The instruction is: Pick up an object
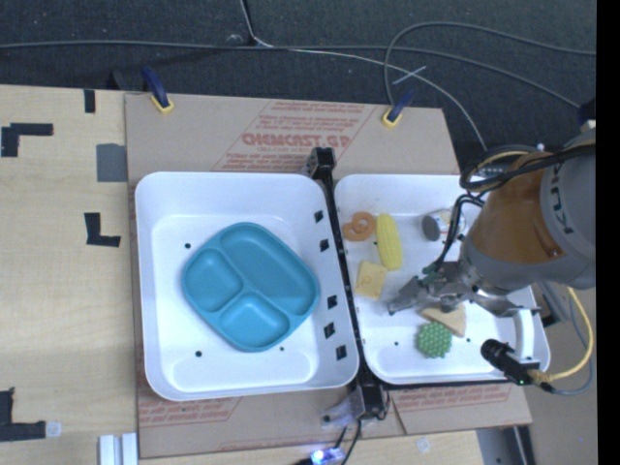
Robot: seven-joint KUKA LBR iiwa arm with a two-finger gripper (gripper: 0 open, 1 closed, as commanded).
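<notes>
My gripper (pixel 405 298) is low inside the right bin (pixel 504 368), reaching in from the right under the grey arm with its orange band. Its tip sits just right of a pale yellow wedge (pixel 370 279). Beside it, toward the front, lie a tan slab (pixel 449 318) and a green knobbly ball (pixel 435 340). A yellow corn cob (pixel 388 240) and an orange ring (pixel 361 226) lie farther back, near the divider. A small grey piece (pixel 431 226) rests at the back. I see nothing clearly held in the gripper.
The left bin (pixel 155 260) holds a blue divided plate (pixel 250 285). Both bins stand on a cardboard sheet (pixel 291 134) fixed with two clamps. Black cables run across the dark floor behind, and the arm's body covers the right bin's right side.
</notes>
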